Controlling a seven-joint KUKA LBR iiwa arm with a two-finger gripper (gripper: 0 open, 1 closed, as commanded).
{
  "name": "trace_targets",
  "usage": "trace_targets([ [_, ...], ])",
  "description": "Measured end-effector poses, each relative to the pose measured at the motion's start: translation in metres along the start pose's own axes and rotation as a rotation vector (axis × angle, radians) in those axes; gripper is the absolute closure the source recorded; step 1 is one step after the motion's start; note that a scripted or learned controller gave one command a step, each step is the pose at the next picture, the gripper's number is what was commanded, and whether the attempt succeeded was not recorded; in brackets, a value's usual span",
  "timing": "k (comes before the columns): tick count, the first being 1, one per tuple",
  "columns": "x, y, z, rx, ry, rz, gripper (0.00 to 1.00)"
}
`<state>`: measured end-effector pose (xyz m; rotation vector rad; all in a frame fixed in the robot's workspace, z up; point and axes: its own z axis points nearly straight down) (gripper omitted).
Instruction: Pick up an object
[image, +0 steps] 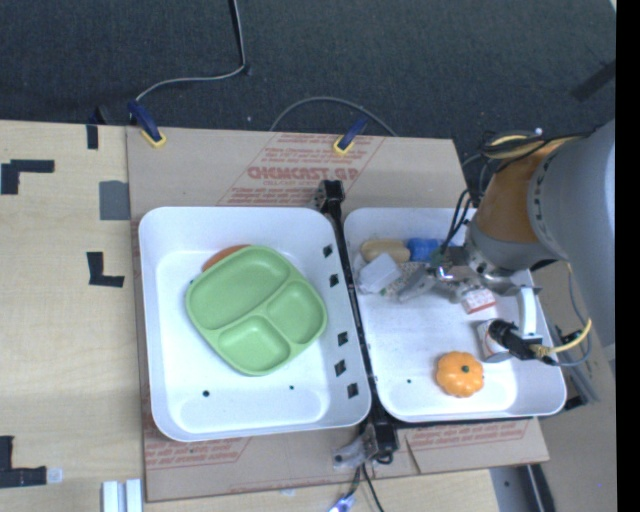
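The arm reaches in from the right over the right bin (540, 400), and its gripper (432, 276) hangs low above the far half of that bin, pointing toward the divider between the two bins. Whether the gripper is spread or pressed together cannot be told, since the metal parts blur into the clutter beneath. Just beside it, toward the bin's far left corner, lie a tan rounded object (379, 248), a blue object (423, 248) and a pale crumpled piece (377, 273); they sit close to the tip, but nothing can be seen gripped by it. A small orange pumpkin (459, 373) rests near the bin's near edge, well apart from the gripper and closer to the near right corner. In the left bin (165, 300), a green divided plate (256, 310) lies tilted across the middle, with something orange (222, 256) peeking out from under its far edge.
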<state>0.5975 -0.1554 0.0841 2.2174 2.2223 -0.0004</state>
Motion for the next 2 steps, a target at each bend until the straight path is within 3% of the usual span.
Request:
trace_targets([
  [1,0.0311,0.0662,0.0025,0.026,-0.002,0.008,0.00],
  [2,0.0318,0.0660,-0.0035,0.030,-0.003,0.003,1.00],
])
